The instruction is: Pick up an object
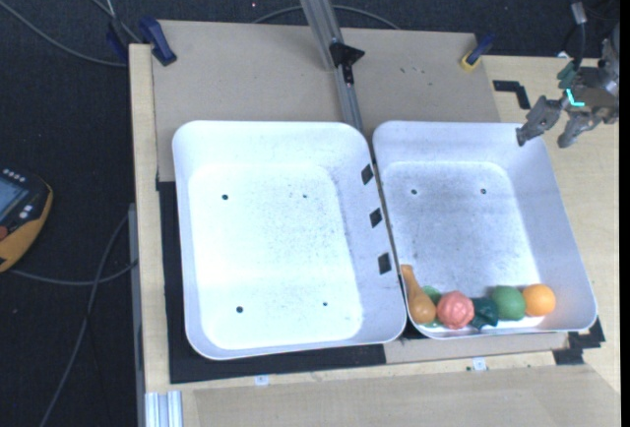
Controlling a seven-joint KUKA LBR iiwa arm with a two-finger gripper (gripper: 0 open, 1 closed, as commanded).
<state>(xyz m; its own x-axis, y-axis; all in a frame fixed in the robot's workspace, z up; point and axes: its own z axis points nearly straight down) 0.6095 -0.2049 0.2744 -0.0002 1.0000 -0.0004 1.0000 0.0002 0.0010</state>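
You have two white bins on the bench (433,81): the left bin (197,218) and the right bin (551,209). Along the near wall of the right bin you can count five small objects in one row: one orange elongated piece (416,295), one pink-red round piece (454,309), one dark teal piece (486,313), one green round piece (509,302) and one orange ball (538,298). You also have two blue clamps (157,41) and one yellow clamp (478,49) at the far bench edge.
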